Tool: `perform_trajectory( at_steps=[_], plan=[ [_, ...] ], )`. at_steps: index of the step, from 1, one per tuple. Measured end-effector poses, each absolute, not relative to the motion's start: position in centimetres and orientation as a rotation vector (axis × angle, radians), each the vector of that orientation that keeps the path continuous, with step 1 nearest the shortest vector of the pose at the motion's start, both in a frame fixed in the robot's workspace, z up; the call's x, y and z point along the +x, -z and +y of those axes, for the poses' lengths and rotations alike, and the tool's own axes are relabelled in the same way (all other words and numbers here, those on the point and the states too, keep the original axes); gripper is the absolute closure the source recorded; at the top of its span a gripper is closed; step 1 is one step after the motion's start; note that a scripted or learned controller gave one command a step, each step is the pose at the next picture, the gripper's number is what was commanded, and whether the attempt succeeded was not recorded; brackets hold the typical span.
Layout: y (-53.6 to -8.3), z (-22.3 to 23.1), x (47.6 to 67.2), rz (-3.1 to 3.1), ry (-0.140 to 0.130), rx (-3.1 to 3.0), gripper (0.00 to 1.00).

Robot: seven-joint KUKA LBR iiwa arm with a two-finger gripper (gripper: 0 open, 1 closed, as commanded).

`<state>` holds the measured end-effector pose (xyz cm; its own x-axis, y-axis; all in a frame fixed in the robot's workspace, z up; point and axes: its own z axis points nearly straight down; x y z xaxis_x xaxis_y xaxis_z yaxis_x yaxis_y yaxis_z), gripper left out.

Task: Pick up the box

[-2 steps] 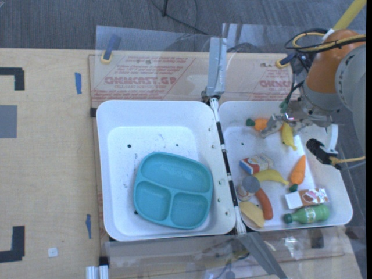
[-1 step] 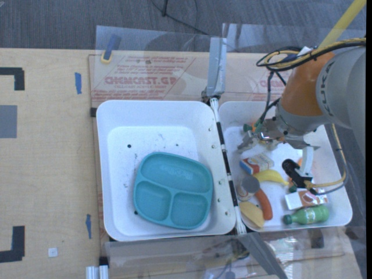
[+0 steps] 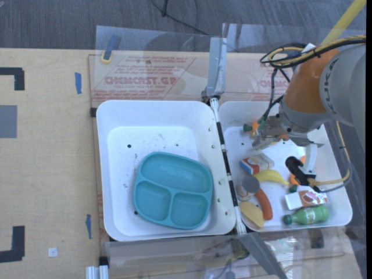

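Observation:
Two box-like things lie in the right bin. One is a small orange and white carton near the bin's left wall. The other is a flat white and red box near the front right. My gripper hangs over the back half of this bin, a short way behind and to the right of the small carton. I see nothing held in it. The grey wrist with its orange band reaches in from the right.
Around the boxes lie a banana, a red sausage, a grey round piece, a pale yellow piece, a green bottle and a small orange item. A teal divided plate sits in the left bin.

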<state>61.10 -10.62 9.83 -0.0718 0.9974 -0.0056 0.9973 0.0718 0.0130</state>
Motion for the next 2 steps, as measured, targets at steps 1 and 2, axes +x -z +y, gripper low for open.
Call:
perform_trajectory(
  at_steps=[1,2],
  plan=[
    [-9.8,-10.7,61.1,2.29,-0.008,2.133,0.0],
    [-8.9,-9.9,59.1,2.35,-0.008,2.07,0.0]
  ],
)
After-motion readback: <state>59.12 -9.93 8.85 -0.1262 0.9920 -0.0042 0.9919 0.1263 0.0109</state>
